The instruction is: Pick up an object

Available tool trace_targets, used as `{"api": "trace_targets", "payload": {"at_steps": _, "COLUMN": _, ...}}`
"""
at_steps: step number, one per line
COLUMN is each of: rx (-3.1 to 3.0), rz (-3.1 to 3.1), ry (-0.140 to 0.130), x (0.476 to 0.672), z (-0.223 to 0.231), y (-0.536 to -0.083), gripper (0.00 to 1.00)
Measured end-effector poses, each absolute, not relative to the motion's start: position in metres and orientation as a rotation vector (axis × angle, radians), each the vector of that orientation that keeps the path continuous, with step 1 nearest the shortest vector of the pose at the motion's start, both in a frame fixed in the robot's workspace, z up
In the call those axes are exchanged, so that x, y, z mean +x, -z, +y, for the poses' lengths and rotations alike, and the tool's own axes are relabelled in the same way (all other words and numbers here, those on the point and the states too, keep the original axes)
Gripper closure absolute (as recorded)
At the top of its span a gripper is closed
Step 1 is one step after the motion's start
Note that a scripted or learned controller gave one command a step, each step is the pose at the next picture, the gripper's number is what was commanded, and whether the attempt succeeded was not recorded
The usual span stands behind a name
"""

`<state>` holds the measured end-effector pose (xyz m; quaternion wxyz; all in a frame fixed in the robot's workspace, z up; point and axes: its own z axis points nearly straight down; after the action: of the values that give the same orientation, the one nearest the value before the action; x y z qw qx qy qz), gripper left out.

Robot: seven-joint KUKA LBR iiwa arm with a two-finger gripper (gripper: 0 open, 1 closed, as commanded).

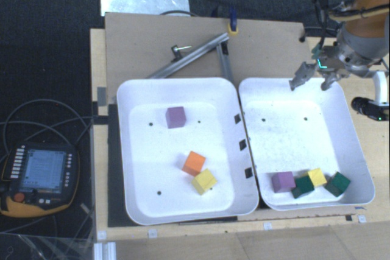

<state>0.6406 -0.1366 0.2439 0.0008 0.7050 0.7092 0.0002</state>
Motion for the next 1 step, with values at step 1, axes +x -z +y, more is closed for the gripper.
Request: {"api": "trace_targets", "payload": {"at_steps": 1, "rx": 2.218, "rz": 2.226, "ry": 0.003, "x": 0.6369, "z": -0.1353, "y": -0.202, "gripper": 0.0}}
